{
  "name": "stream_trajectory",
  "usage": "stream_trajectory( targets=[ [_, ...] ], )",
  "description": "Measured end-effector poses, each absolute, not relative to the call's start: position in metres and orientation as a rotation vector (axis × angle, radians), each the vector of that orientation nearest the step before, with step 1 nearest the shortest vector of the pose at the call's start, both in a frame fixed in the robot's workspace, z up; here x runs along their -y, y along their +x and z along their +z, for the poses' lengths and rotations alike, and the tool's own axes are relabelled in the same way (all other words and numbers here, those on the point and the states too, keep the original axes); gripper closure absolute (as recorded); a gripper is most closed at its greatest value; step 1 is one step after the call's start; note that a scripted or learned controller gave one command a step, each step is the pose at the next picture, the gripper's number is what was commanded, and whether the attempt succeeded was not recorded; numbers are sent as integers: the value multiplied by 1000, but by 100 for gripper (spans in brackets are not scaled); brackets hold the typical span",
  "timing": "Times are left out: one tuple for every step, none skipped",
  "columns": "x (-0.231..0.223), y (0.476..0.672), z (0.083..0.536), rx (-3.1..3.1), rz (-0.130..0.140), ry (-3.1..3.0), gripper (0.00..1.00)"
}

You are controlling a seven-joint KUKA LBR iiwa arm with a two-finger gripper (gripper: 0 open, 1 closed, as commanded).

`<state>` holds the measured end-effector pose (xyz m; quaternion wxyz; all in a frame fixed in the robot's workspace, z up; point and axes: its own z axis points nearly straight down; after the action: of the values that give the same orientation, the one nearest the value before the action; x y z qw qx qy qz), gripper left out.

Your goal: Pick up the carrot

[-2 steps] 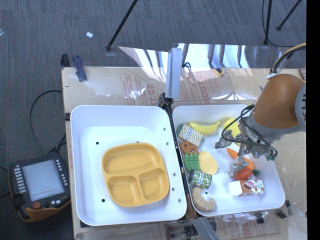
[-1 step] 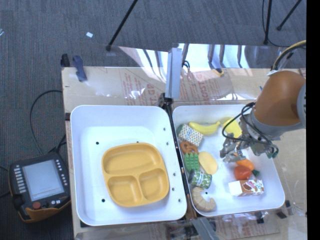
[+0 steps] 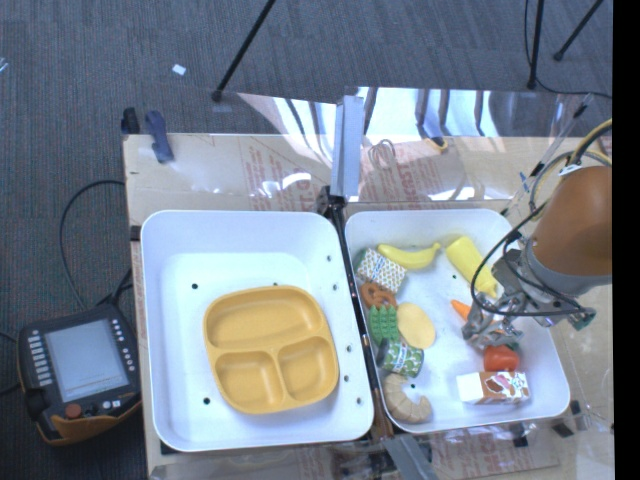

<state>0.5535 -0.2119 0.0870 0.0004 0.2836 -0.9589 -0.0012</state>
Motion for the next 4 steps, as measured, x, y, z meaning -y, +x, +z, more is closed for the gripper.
stream_trajectory(
  targets=[
    [155, 542, 87, 3109, -5, 426, 100],
    [173, 504, 149, 3130, 1, -284, 100],
    [134, 525, 86, 3063, -1, -676, 100],
    [147, 475, 86, 3126, -1, -271, 100]
  ],
)
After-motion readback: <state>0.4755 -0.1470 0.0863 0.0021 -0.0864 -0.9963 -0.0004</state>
